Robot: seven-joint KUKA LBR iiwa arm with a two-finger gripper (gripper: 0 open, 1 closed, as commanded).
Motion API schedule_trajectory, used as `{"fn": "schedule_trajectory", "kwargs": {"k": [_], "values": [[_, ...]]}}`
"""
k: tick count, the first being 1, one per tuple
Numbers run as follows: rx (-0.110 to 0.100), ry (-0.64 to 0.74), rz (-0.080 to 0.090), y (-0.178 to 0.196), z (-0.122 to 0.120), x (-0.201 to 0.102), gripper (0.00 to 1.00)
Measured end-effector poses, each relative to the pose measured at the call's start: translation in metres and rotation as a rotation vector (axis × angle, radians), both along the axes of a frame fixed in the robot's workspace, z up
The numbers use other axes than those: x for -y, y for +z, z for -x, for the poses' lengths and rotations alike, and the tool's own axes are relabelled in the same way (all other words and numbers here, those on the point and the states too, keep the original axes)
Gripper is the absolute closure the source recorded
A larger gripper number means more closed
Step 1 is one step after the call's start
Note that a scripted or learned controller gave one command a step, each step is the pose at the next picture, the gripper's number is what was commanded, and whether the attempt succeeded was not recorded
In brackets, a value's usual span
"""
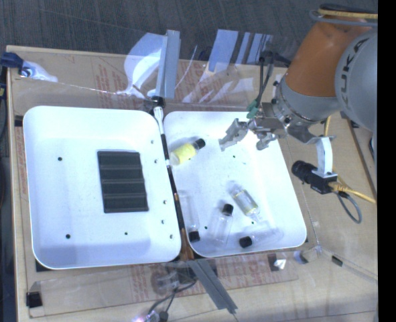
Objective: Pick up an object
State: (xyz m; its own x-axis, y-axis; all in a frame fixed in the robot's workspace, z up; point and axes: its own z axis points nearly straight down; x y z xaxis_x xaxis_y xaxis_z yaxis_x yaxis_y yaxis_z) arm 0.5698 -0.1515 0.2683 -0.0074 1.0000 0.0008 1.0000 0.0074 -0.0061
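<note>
The arm (332, 52) hangs over the far right corner of the right bin (288, 200), and this looks like the approach step: nothing is lifted yet. Its gripper (246, 134) sits above the bin's far edge with the fingers spread apart and nothing between them.

The left bin (50, 200) lies just beside the right bin, their rims touching along the middle. In it rests a dark ribbed block (122, 181), well apart from the gripper.

Inside the right bin, the nearest candidate is a yellow bottle (184, 151) with a black cap, lying on its side near the bin's far left corner, close to the gripper and a little to the camera's left of it. It is small, rounded and bright, so it stands out plainly against the white floor. Toward the bin's near side lie several clear vials with black caps (243, 201), scattered and hard to tell apart because they are see-through.

The next move, as I judge it, calls for shifting toward the yellow bottle, lowering with the fingers either side of its body, then closing. Being round, it may roll away.
</note>
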Motion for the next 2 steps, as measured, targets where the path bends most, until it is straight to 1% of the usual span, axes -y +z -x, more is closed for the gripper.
{"fn": "schedule_trajectory", "kwargs": {"k": [1,2], "values": [[0.000,-0.007,0.001,-0.131,-0.008,0.059,0.00],[0.001,0.038,-0.001,-0.177,0.036,0.058,0.00]]}}
